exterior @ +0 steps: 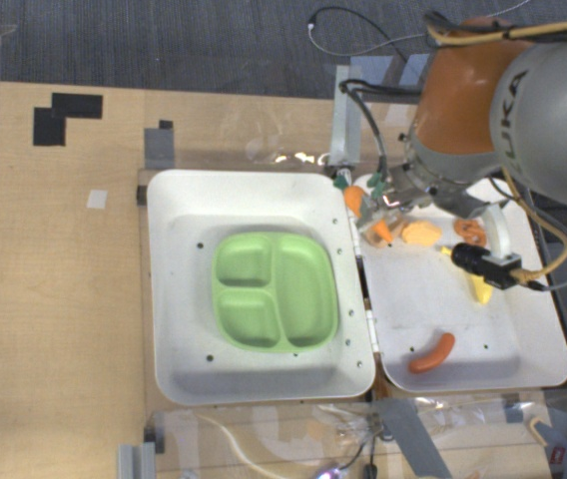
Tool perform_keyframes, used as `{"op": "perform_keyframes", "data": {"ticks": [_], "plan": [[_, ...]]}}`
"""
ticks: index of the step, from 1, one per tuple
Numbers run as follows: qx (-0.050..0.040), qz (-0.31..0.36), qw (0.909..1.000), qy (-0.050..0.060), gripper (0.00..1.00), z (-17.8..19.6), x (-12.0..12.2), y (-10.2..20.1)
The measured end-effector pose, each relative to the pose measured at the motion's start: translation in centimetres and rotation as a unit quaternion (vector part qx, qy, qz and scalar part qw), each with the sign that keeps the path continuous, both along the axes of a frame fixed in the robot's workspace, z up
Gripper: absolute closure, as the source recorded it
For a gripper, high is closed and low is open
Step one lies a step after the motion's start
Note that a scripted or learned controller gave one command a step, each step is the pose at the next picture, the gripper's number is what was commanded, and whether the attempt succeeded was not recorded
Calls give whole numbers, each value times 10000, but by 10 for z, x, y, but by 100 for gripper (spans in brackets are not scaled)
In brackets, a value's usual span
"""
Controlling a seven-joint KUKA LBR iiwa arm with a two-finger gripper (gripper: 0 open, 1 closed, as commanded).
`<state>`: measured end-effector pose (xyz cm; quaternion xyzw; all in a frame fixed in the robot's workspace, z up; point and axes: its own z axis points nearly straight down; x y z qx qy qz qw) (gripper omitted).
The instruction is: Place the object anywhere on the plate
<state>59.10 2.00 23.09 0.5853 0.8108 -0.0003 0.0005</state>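
Sausage nearest me, right bin. My gripper low over carrot; grip state unreadable. Carrot looks light, slick: take mid-body. Plate waiting.

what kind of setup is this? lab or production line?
Most likely a robotics lab test bench, not a line. Two white bins sit on a plywood bench with loose cables, toy food like a sausage, and a green plate.
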Motion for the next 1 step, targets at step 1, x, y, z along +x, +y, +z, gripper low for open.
{"op": "perform_keyframes", "data": {"ticks": [1], "plan": [[0,-1,10000,-2,0,0,0,0]]}}
